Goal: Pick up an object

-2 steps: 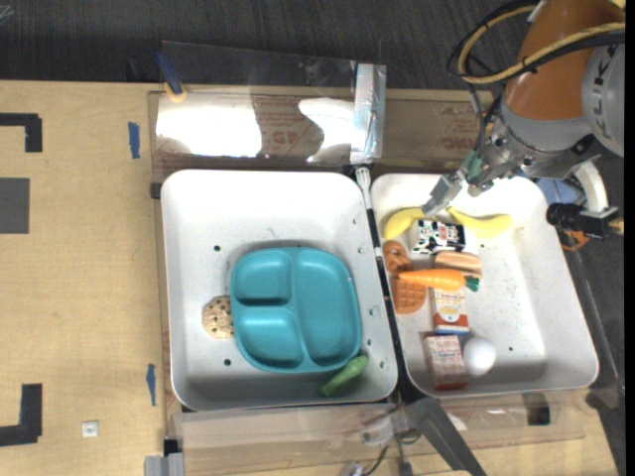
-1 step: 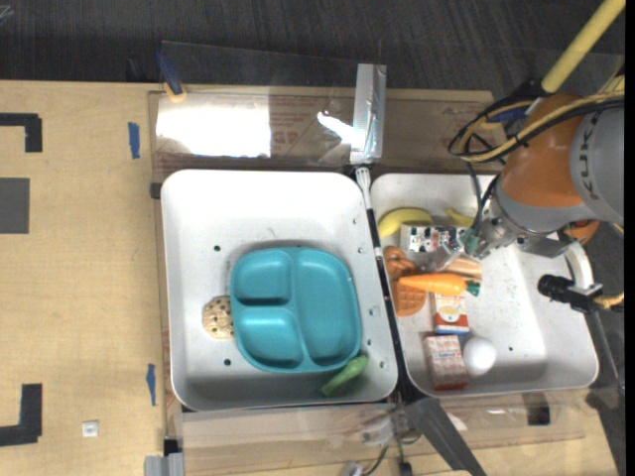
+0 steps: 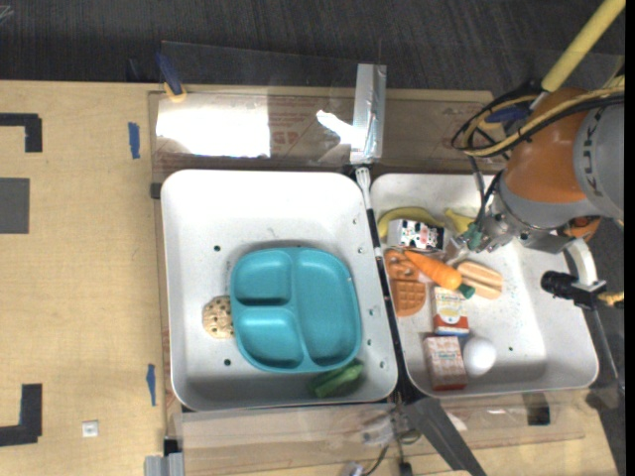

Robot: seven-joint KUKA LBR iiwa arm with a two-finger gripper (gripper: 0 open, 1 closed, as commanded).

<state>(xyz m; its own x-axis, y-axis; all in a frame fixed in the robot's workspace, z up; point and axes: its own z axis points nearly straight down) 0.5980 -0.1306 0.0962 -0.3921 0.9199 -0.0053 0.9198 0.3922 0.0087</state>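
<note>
Gripper, fingers' state indiscernible, hovers right of centre over the right bin, just beside carrot and hot dog; centre squarely over one before descending.

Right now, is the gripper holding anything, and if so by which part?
Cannot be told: the gripper hangs over the right bin near the hot dog.

A tan bench top meets dark carpet beyond it.
</note>
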